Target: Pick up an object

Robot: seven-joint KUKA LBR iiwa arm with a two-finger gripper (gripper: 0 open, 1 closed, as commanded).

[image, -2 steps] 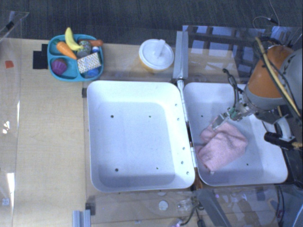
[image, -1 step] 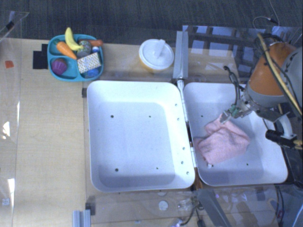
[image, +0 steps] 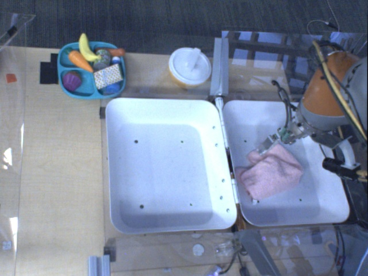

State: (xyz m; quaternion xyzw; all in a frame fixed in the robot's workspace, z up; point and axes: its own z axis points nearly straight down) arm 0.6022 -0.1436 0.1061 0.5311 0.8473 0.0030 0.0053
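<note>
From my remote seat I log the arm [image: 330,91] reaching in from the right, orange band above the wrist, with the pincer [image: 275,144] low over the right bin [image: 322,209]. The only loose thing in either bin is a pink cloth [image: 270,174], crumpled in the middle of the right bin, its left edge near the wall shared with the left bin [image: 161,165].

The pincer tip sits at the cloth's upper edge, touching it or just beside it; I cannot settle which from this slant. How far the pincer is open, and whether it has any fabric between its tips, I cannot tell: the tip is small and partly lost against the bin floor. I do not log a grasp.

My reading of the step: the approach is over and the grasp itself is in hand, aimed at the cloth's upper corner, with no lift yet, since the cloth lies flat on the bin floor.

What the next move calls for, as I judge it: the tips must bite into a fold, not skim the top layer, then close fully before any rise. A soft cloth gives little to pinch at its edge, so a hold there may slip; a straight, slow lift would show quickly whether the fabric comes along.

Elsewhere on the desk [image: 52,154], well apart from the work: a blue tray of toy food [image: 91,69] and a white lidded bowl [image: 190,66].
</note>
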